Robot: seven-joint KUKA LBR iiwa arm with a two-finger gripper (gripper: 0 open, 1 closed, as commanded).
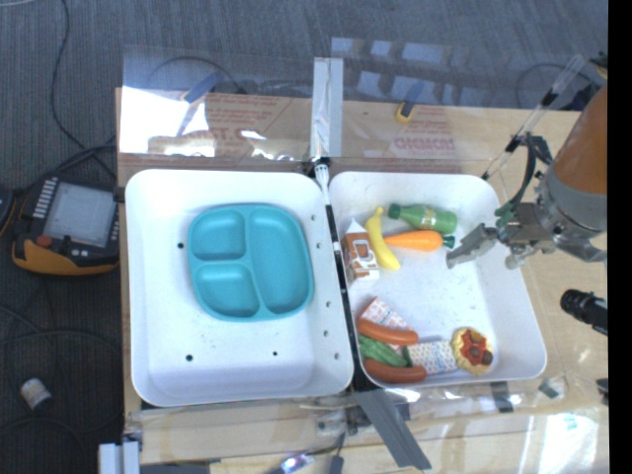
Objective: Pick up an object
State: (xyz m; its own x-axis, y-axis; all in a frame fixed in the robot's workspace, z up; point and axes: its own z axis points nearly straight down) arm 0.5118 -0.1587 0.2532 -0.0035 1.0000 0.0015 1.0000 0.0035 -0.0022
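My gripper hangs over the right side of the right bin, open, with nothing between its fingers. Just left of it lie an orange carrot and a green bottle, both clear of the fingers. A yellow banana and a brown packet sit by the bin's left wall. Along the near edge are a red sausage, a green vegetable, another red sausage and a pizza piece.
The left bin holds a teal divided plate. A raised rim separates the two bins. A bare patch of floor in the right bin lies below the gripper. Cables and a handheld pendant lie on the floor at left.
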